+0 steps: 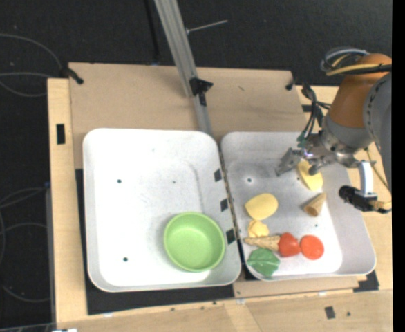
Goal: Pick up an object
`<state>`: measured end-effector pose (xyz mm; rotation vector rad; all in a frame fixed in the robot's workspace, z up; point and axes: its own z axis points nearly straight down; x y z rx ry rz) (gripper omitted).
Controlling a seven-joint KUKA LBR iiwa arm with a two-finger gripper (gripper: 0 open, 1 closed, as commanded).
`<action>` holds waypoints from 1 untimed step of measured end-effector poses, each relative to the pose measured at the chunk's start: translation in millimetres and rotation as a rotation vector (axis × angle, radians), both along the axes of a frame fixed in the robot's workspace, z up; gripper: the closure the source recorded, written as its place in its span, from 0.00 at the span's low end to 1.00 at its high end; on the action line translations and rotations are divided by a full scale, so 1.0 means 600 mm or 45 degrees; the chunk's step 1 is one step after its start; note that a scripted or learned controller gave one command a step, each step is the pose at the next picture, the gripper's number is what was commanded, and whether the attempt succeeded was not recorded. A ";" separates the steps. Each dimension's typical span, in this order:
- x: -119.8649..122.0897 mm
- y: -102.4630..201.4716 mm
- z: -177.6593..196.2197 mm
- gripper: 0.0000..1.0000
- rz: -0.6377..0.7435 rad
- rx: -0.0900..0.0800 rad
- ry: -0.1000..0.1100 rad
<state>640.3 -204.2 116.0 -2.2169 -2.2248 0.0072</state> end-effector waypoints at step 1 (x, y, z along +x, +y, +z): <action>0.003 -0.004 -0.020 0.00 -0.001 -0.005 -0.010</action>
